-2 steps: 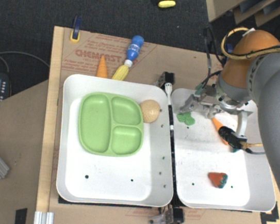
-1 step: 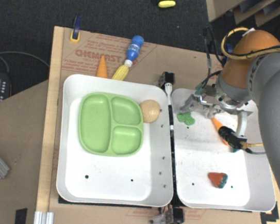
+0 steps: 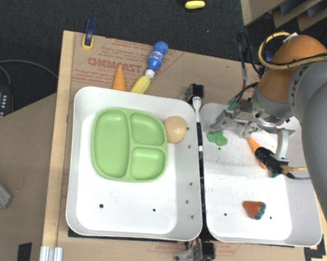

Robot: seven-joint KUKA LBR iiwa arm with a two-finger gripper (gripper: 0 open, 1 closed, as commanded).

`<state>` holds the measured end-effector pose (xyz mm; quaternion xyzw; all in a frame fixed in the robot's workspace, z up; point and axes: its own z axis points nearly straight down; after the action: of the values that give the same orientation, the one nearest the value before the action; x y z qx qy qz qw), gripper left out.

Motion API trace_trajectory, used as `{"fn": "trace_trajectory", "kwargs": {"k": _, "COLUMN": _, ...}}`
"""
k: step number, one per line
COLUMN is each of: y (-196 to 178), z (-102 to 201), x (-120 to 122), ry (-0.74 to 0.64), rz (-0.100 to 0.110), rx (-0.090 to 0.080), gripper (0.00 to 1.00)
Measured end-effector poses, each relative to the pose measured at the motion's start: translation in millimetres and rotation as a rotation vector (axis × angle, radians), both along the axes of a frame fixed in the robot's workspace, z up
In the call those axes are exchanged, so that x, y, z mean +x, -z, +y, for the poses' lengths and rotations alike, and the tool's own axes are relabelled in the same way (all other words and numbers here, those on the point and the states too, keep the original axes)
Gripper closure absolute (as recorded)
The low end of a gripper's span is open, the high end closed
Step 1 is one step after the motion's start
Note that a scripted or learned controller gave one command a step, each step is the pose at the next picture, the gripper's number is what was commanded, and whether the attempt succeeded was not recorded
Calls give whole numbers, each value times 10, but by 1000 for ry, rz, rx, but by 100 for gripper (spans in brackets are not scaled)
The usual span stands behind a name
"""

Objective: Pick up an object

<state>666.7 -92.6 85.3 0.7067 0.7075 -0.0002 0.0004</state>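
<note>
My gripper [image 3: 231, 120] hangs low over the back left corner of the right bin [image 3: 295, 228], under the arm's orange band. A small green object [image 3: 216, 138] lies on the bin floor just below and in front of it, very close; contact cannot be judged. A short orange piece [image 3: 252, 143] lies to the right of the green one. A red strawberry-like object [image 3: 254, 209] sits nearer the front of the same bin.
The left bin [image 3: 80, 199] holds a green divided plate [image 3: 129, 145] with a beige ball [image 3: 175, 128] at its right rim. Behind the bins lie a blue-and-white bottle [image 3: 156, 57], a yellow corn piece [image 3: 140, 84] and an orange carrot [image 3: 119, 78].
</note>
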Motion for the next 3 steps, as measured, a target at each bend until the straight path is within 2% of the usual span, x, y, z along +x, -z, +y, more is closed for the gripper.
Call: {"fn": "trace_trajectory", "kwargs": {"k": 3, "y": 0, "z": 0, "x": 0, "ry": 0, "rz": 0, "rx": 0, "gripper": 0}}
